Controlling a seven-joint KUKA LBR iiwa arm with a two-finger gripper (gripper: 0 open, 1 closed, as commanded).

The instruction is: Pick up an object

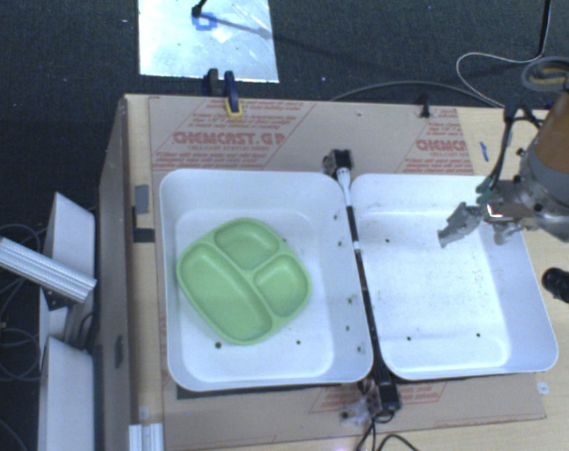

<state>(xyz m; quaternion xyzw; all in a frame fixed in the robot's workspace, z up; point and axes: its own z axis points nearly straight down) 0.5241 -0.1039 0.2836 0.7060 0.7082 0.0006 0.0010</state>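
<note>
A light green divided plate [244,279] with three compartments lies flat in the left white bin [186,205], slightly left of its middle. My gripper [479,230] hangs over the upper right part of the right white bin [529,346], far from the plate. Its two grey fingers [455,225] are spread apart with nothing between them. The arm comes in from the right edge, with its orange band at the top right.
The two bins meet at a black divider [358,261] down the middle of the cardboard-covered bench [266,130]. Cables [496,64] loop behind the right bin. A shiny metal sheet [209,26] lies on the floor beyond the bench.
</note>
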